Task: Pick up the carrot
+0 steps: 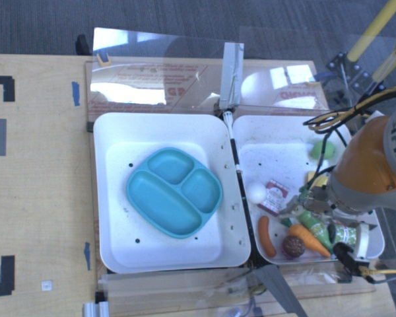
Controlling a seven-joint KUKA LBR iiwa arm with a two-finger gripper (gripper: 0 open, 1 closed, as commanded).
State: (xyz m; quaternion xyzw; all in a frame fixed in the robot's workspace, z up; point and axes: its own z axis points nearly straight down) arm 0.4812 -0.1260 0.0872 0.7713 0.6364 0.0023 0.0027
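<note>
Plate [174, 191], a blue divided one, is seen in the left bin [119, 137], well to the left of the pincer [315, 211]. In the right bin [264, 147], a sausage [266, 236] lies nearer on the pincer's left, with a white egg [257, 193] and a small red-and-white packet [274, 197] above it. A dark round fruit [293, 246] sits just below the pincer, touching the carrot [308, 238], which lies slantwise directly beneath the pincer, green items crowding its right. The arm [369, 164] is bent down from the right over this cluster. Whether the pincer is wide or narrow cannot be told.
</note>
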